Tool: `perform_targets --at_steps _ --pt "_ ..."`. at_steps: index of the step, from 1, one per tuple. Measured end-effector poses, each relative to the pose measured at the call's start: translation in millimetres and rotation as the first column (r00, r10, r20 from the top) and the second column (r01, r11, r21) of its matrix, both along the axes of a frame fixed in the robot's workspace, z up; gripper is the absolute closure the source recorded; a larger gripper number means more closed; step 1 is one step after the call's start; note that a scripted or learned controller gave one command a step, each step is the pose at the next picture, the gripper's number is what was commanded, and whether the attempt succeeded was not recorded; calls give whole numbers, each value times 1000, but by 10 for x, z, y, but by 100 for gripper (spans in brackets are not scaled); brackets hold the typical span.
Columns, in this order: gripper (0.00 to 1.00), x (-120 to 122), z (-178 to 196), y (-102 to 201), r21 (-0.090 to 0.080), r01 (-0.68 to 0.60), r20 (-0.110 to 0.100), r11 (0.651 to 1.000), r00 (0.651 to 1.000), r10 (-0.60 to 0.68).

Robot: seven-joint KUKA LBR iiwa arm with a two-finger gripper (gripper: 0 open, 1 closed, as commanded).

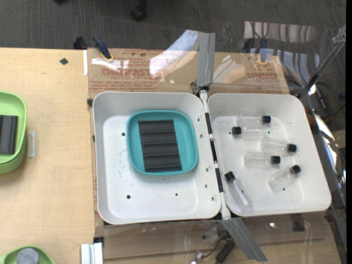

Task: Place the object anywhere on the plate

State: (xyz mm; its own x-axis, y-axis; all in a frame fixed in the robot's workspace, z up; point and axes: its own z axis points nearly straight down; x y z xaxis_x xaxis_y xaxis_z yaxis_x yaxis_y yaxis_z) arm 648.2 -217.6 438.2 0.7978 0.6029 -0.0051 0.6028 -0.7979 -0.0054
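In the camera view, the clear vials [278,177] in the right bin [308,199] are hard to make out: their glassy bodies nearly vanish against the white floor, and mainly their black caps [265,119] stand out. Six caps can be counted, though the two at the bin's 11 o'clock may belong to bodies that overlap. The vials lie flat and scattered, one at 7 o'clock just beside the inner wall, the rest from the centre towards 4 o'clock, none touching the teal plate [188,147]. That plate, a smooth rounded square with a raised lip, sits at the centre of the left bin [110,191], and a dark ribbed rectangular block [159,143] covers most of its floor, leaving only a narrow teal margin around it. Bare white floor rings the plate on all sides, widest at 6 o'clock. At the frame's 9 o'clock a green tray [14,106] on the wooden bench [49,202] is cut off. How the gripper stands cannot be told.
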Motion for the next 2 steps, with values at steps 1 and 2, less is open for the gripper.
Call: perform_targets --at_steps 1,2 --pt "0 -55 -6 -31 0 87 -1 996 996 -87" --pt "0 15 12 -44 -1 163 3 987 987 -163"
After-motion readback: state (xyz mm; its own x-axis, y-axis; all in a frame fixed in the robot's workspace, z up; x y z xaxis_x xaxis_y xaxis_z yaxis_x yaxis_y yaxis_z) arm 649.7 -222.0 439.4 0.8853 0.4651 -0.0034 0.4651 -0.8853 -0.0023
